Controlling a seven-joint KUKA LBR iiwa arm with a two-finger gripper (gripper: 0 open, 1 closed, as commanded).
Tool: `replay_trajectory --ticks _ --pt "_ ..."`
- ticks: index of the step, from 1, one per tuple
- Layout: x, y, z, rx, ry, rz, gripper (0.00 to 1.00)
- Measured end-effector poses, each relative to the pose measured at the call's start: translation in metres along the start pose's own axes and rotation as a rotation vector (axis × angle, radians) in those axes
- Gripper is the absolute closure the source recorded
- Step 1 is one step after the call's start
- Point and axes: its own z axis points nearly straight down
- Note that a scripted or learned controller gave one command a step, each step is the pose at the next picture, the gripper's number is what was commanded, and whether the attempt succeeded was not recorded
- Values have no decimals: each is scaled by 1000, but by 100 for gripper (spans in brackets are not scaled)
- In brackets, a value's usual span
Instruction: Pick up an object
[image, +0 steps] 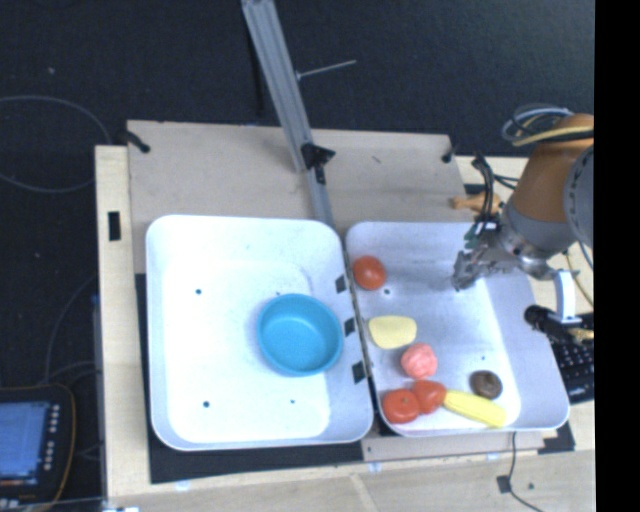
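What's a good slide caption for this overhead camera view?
Gripper hovers over the right bin of toy food; blue bowl in the left bin.

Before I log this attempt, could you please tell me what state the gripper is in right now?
Gripper: low over the upper right part of the right bin, nothing visibly between it and the bin floor; open or closed cannot be told.

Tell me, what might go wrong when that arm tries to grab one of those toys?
The red pieces, the yellow banana-shaped toy and the pink ball crowd one corner of the right bin, so the hand might nudge neighbours or catch two. The round orange ball could roll away. It sits near the bin's wall, leaving little room.
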Motion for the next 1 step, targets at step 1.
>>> replay_trajectory --ticks 1 --pt "-2 -8 -54 2 4 2 100"
